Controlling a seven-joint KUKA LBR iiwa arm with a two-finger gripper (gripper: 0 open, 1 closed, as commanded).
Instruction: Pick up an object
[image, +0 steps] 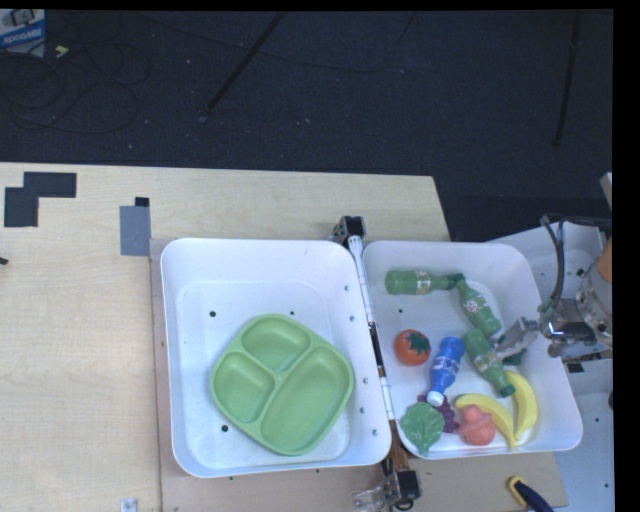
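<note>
hand (522, 336): seen at the right bin's (540, 270) right edge, fingers spread, nothing held.
nearest object: a green bottle (487, 362) just beside the fingertips.
other contents: banana (523, 401), blue bottle (444, 366), tomato (411, 346).
left bin (190, 290): a green divided plate (283, 383) is held.

A green divided plate (283, 384) lay in the left bin (190, 262) on the wooden bench (70, 350), beside the right bin (520, 262).

Light wooden bench (80, 340), two white bins (190, 290) side by side
</note>
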